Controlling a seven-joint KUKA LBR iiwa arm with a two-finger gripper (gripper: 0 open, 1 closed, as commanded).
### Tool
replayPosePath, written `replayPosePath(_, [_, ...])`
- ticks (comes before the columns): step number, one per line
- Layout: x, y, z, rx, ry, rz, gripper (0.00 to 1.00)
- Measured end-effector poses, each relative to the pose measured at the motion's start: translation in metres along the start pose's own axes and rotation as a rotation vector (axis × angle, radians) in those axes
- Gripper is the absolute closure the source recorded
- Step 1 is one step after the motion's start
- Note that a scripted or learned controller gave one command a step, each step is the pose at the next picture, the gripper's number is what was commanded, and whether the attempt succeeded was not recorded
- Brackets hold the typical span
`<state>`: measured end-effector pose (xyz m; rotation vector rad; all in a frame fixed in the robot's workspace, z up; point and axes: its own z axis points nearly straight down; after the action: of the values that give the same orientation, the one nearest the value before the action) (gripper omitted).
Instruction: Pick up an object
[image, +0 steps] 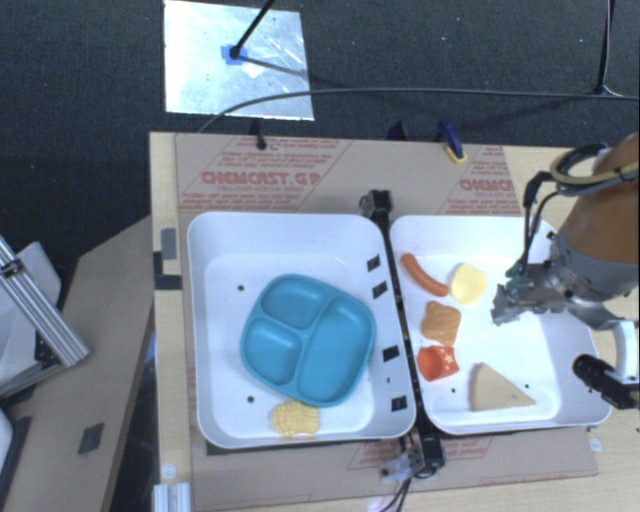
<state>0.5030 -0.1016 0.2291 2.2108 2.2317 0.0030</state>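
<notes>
Gripper (506, 303): hangs over the open floor of the right bin (560, 255), reaching in from the right edge; it appears as a dark cluster and I cannot tell its state from this slant. Nothing can be seen between its tips.

Step in hand: the approach, as I judge it. No object is lifted, and the gripper sits beside the food pieces, not on any of them.

Nearest candidate: the pale yellow round piece (467, 283), just to the gripper's left and slightly farther back in the bin, close but apart from it.

Other candidates to the gripper's left: the orange-brown chunk (440, 323), near and a little toward the front; the red piece (437, 362) in front of that; the sausage (424, 274) farther left, lying slantwise near the bin divider.

Below the gripper, toward the front: the tan wedge (497, 389), lying flat and clear of the others.

Far from the gripper: the blue divided plate (308, 340) and the yellow corn-like piece (295, 419) in the left bin (225, 245), well apart from it.

Next move calls for: a short shift left over the yellow round piece, then a straight descent. The orange-brown chunk sits just beside it, so a finger could land on that neighbour.

Risk: the round piece may roll or squirt out under a pinch.
</notes>
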Motion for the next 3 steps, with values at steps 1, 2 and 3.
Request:
replayPosePath(1, [0.046,0.004,0.008,0.0,0.0,0.0,1.0])
replayPosePath(2, [0.099,0.002,-0.001,0.0,0.0,-0.001,1.0])
replayPosePath(3, [0.158,0.017,-0.001,-0.001,0.001,-0.002,1.0])
